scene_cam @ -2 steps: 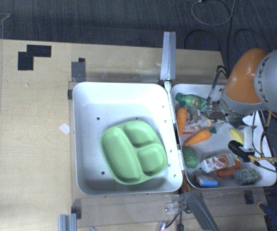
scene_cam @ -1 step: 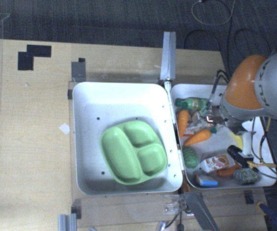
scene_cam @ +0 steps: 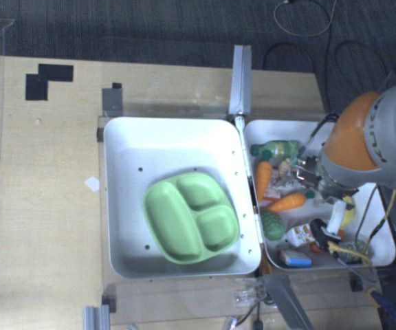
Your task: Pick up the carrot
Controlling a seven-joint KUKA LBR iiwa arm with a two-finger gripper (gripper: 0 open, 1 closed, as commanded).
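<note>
Gripper (scene_cam: pixel 306 174) is hanging over the right bin (scene_cam: pixel 383 253), can't tell if it's gripping anything. Carrot (scene_cam: pixel 287 201) is lying just near of it, looking stiff, light and smooth, so grabbing mid-body seems safest.

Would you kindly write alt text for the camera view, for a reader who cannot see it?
A grey arm's gripper hovers over a cluttered right bin, beside a carrot; a second carrot lies by the dividing wall. The left bin holds a green divided tray.
</note>
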